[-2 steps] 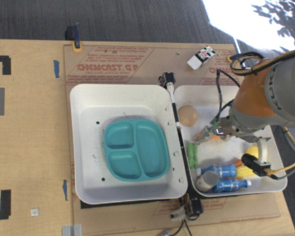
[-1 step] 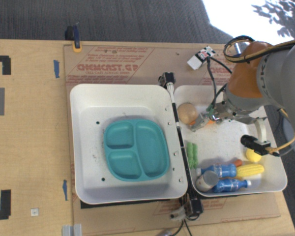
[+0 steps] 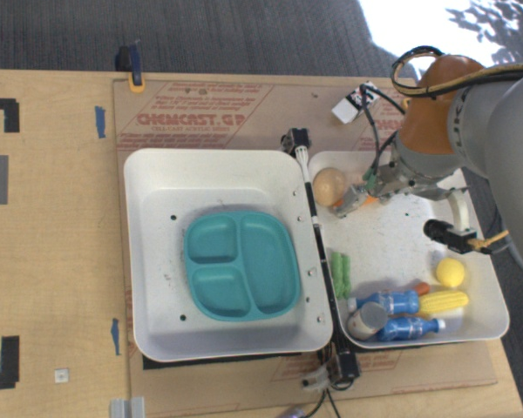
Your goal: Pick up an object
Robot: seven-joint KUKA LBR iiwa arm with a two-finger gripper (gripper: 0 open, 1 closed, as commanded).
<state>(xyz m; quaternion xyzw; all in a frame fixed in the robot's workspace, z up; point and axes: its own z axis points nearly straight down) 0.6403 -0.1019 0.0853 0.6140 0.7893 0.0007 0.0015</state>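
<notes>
My gripper [image 3: 363,195] is low in the back left part of the right bin [image 3: 488,320], just right of a beige egg-shaped ball [image 3: 329,186]. A small orange and grey bit sits at its tip, too blurred to tell whether it is a held thing. Further forward in the same bin lie a green pod [image 3: 339,274] along the left wall, two blue bottles [image 3: 399,315], a yellow corn cob [image 3: 444,302], a yellow lemon [image 3: 451,273] and a small orange piece [image 3: 421,289].
The left bin [image 3: 148,198] holds a teal divided plate [image 3: 241,265]. The grey arm with its orange band [image 3: 431,120] crosses the right bin's back right corner. Bare white floor lies in the middle of the right bin.
</notes>
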